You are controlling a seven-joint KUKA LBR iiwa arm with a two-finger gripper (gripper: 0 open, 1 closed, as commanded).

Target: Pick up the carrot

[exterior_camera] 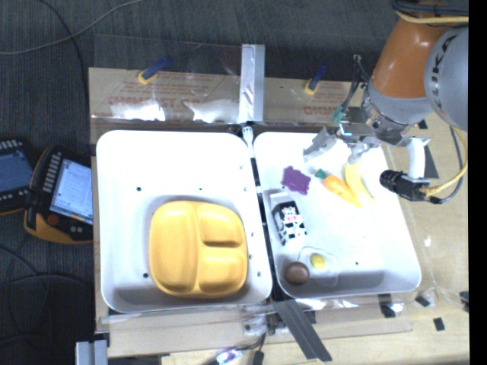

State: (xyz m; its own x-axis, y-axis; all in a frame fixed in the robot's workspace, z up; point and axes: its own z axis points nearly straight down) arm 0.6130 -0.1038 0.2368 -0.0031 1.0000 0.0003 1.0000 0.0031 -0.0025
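Here, in the right bin [396,265], the carrot [338,186] lay beside the banana [358,181], long axis 10-to-4. Your gripper [339,144] hovered just at its 12, fingers apart, holding nothing.

The bench [411,226] bears two white bins touching side by side, with a metal strip [252,82] standing just behind their shared wall. The left bin [122,173] lies left of the strip, the right bin [380,249] to its right. Behind the bins, either side of the strip, clear plastic sheet [175,97] is spread over cardboard [103,78], held by two yellow-and-blue clamps [154,69], one on each side.
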